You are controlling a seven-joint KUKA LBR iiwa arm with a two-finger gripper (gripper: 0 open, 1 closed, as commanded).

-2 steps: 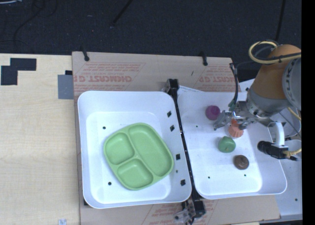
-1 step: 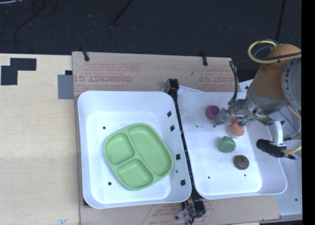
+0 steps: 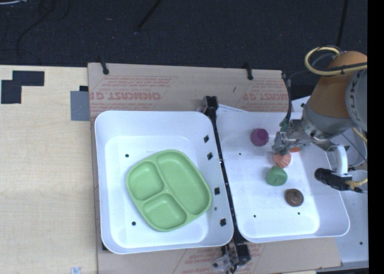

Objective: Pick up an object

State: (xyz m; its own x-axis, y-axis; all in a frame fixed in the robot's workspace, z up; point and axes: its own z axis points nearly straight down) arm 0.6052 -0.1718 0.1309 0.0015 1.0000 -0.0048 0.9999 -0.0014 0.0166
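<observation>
Camera view, gripper (image 3: 284,147): hanging over the right bin (image 3: 252,219), directly above the orange object (image 3: 282,160); whether it is gripping, I cannot tell.
Camera view, right bin: also carrying a purple ball (image 3: 260,137), a green object (image 3: 276,175) and a brown disc (image 3: 294,197).
Camera view, left bin (image 3: 114,141): holding a green divided tray (image 3: 168,190), sitting tilted.

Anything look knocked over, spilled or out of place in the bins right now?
Nothing stands out. The green divided plate lies flat in the left bin. The right bin holds a purple ball, orange piece, green piece and brown piece, all separate.
</observation>
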